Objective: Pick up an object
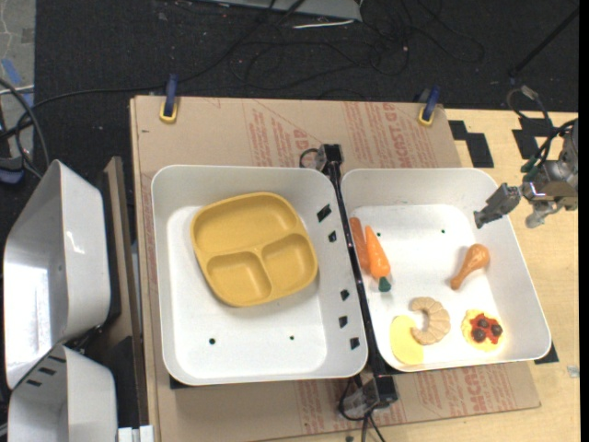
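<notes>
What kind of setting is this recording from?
Likely a robotics lab bench: two white bins on a clamped board, toy food such as a carrot and a drumstick, and loose cables on the dark floor.

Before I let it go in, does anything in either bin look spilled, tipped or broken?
Nothing stands out. The yellow divided plate lies flat in the left bin; the carrot, drumstick and croissant lie apart in the right bin.

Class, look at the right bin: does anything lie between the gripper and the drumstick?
Nothing visible does. The gripper hangs over the right bin's far right rim, and bare white floor separates it from the drumstick. The carrot lies off to the left.
</notes>
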{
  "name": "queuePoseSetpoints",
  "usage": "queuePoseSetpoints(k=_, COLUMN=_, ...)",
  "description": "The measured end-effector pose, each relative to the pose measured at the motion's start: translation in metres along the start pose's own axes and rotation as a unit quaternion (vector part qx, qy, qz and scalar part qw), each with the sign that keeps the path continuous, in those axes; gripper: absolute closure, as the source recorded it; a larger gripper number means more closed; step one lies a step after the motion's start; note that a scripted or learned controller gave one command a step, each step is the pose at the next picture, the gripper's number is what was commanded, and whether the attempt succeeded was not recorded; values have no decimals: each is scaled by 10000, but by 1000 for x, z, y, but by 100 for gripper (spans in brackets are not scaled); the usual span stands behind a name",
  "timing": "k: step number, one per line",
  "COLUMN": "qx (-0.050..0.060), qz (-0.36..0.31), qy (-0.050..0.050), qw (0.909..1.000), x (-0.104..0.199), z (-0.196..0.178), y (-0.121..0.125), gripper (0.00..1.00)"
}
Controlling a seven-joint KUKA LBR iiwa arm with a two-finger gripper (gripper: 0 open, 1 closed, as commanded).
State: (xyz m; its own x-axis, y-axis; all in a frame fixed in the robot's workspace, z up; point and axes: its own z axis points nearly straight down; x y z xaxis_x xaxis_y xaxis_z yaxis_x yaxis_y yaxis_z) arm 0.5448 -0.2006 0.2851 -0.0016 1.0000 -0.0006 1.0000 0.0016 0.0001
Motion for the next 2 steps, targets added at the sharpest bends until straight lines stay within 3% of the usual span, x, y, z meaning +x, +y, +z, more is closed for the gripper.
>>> queuePoseSetpoints(k=2, qx=24, qz=12, qy=10, qw=10000, x=9, z=91, y=-10, gripper=0)
